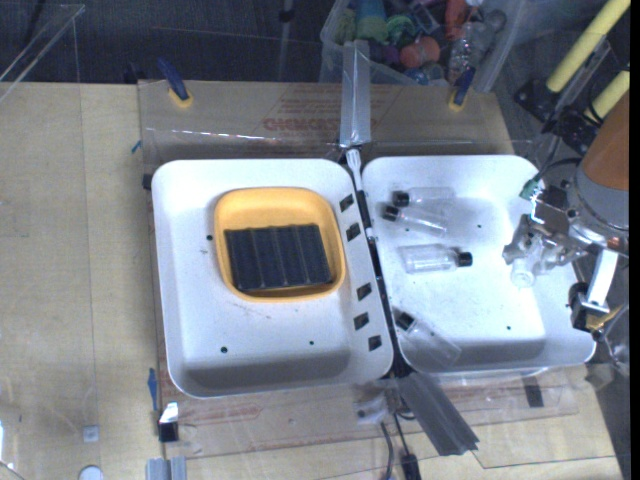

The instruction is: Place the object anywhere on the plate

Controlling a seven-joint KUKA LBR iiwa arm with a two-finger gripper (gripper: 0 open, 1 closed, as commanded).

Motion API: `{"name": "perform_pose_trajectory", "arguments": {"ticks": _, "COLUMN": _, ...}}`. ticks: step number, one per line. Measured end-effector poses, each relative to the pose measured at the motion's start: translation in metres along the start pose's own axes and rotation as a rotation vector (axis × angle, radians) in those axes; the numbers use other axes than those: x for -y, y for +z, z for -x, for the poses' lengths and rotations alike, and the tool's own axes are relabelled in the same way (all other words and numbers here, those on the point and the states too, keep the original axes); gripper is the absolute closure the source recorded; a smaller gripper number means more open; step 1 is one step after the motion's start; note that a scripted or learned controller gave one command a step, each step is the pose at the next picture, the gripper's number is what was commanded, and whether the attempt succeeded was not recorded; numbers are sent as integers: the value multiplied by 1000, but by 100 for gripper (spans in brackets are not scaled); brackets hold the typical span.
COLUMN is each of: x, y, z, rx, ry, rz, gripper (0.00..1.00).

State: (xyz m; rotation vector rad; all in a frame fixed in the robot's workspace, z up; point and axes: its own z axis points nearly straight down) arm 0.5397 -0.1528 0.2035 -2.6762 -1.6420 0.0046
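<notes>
The pincer [530, 253] hangs over the right bin's [500, 343] far edge; whether it grips anything I cannot tell. The clear bottles [433, 259] lie in that bin, well apart from the yellow plate [232, 213] in the left one. Being see-through and round, a bottle could roll away or slip loose before crossing the divider [362, 258].

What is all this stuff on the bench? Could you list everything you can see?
Shallow white plastic bins: two, white, side by side on the bench.
Yellow plate with dark ridged insert: one, yellow and black, in the left bin.
Clear plastic vials with black caps: about four, transparent, scattered in the right bin.
Clear tub of colourful toys: one, behind the bins.
Blue clamps: two, at the back edge.
Gripper: one, metallic, over the right bin's right side.
</notes>
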Motion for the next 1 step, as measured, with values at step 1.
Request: {"name": "perform_pose_trajectory", "arguments": {"ticks": 1, "x": 0, "y": 0, "z": 0, "rx": 0, "ry": 0, "rz": 0, "gripper": 0}}
